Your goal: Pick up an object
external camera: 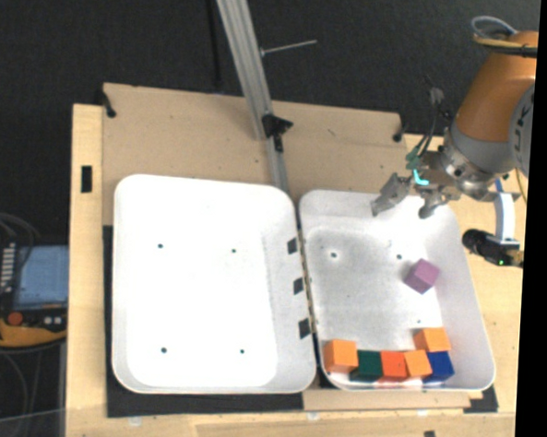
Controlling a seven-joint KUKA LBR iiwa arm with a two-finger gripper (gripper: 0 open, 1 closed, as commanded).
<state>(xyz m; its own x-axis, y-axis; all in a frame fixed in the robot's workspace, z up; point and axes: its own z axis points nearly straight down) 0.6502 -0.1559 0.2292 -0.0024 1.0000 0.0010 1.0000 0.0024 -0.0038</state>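
My gripper (408, 202) hangs over the far edge of the right bin (362, 283), fingers spread apart and open with nothing between them. A purple cube (422, 276) lies alone in the right bin, below and slightly right of the gripper. Along the bin's near edge sits a row of blocks: an orange block (342, 354), a green block (368, 365), a red-orange block (393, 364), another orange one (418, 362), a blue block (440, 364) and an orange block (432, 340) behind it.
The left bin (200, 282) lies beside the right one, with black clips between them. A slanted metal rail (250, 68) rises behind the bins. The arm's orange band (498, 93) stands at the upper right.
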